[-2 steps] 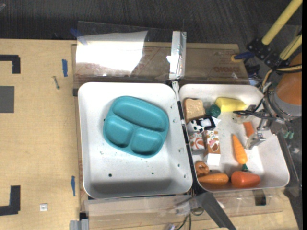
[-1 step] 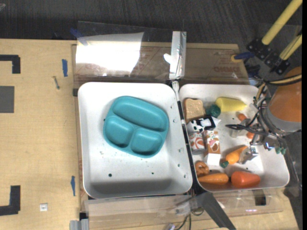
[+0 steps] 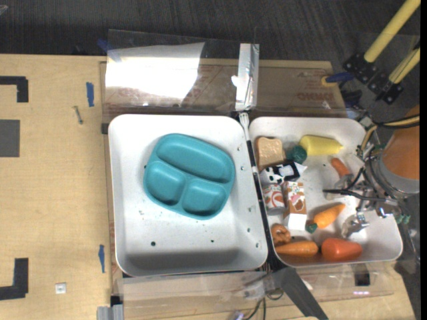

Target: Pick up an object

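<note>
The two white bins are sitting side by side. The left bin [image 3: 127, 199] is holding a big teal plate [image 3: 189, 174] with three sections, far from the jaws. The right bin [image 3: 383, 245] is holding a pile of toy food.

The grey arm [image 3: 400, 159] is reaching in from the right, and its gripper [image 3: 357, 224] is hanging low at the right side of that bin. I cannot tell how the jaws are standing; they are too small and tangled with wires.

Just beside the jaws, a toy carrot [image 3: 325, 217] is lying at a slant. It looks light, hard and a bit slippery, so squeezing its fat middle seems best. A red toy [image 3: 341, 248] is lying just below the jaws.
</note>
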{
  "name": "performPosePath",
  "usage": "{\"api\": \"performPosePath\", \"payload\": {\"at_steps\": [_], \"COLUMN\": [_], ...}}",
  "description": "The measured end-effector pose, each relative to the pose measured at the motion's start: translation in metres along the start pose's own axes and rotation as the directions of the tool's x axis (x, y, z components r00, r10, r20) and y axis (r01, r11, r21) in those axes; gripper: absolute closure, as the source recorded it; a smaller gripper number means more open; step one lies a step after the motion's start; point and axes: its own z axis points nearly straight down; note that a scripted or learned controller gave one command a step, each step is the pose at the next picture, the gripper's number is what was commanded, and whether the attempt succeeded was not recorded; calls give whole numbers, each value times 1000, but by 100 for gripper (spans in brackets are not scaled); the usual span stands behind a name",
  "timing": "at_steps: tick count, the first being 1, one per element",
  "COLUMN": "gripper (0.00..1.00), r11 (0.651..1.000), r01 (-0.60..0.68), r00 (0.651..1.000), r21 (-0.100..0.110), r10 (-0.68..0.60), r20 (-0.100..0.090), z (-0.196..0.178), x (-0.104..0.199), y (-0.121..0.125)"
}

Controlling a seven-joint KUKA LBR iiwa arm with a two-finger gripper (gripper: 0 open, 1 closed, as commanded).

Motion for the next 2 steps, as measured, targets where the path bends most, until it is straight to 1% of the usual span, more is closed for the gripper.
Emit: {"api": "performPosePath", "payload": {"at_steps": [1, 2], "gripper": [0, 100], "r11": [995, 995], "r01": [-95, -96], "r00": [995, 995], "r21": [0, 2], "r10": [95, 96], "r20": [0, 14], "z": [2, -13], "x": [-70, -73], "y": [-18, -19]}}
